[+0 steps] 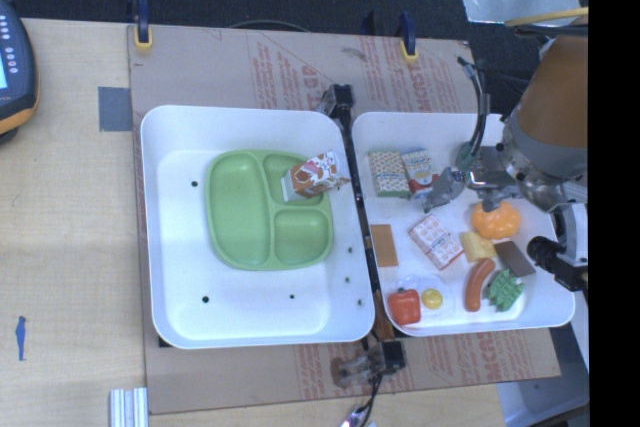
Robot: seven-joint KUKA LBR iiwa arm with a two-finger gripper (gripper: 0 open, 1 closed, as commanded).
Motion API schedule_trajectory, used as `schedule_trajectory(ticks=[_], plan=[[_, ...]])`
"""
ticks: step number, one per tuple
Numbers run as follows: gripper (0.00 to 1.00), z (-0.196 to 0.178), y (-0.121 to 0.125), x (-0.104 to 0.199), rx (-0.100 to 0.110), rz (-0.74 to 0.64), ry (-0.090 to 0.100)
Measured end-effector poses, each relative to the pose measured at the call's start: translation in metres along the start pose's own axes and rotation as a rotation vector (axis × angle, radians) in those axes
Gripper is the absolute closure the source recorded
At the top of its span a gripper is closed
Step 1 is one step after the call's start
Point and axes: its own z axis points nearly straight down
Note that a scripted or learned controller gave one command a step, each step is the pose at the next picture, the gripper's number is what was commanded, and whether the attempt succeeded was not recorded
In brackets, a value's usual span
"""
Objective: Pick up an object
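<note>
**Two white bins on a cardboard-covered worktop**

A pale wood-grain worktop [70, 245] fills the left side, with a dark floor beyond its far edge. At the far left sits a yellow-and-black handheld controller [14, 65]. A brown cardboard sheet [250, 65], printed with faint red lettering, lies under both bins and is held by two blue clamps at its far edge.

The left bin [180, 315] is shallow, glossy white plastic with rounded corners. In it lies a smooth green divided plate [255, 210], and a small brown-and-white carton [315, 175] rests tilted on the plate's far right rim.

The right bin [450, 320] holds a cluster of toy food: a green-printed box [388, 172], a flat brown card [383, 245], a red-and-white carton [435, 240], a red pepper [404, 306], a small yellow ball [432, 298], a sausage [478, 283], a knobbly green piece [504, 290] and an orange [497, 219].

The pincer [442, 190] hangs over the right bin's far half, near the green-printed box; I cannot tell how it stands, and nothing shows clamped in it.
</note>
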Motion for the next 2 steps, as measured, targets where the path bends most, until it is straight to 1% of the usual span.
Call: schedule_trajectory(ticks=[1, 2], plan=[[0.0, 0.136, 0.034, -0.042, 0.009, 0.002, -0.001], [0.0, 0.127, 0.105, -0.039, -0.007, -0.001, -0.001]])
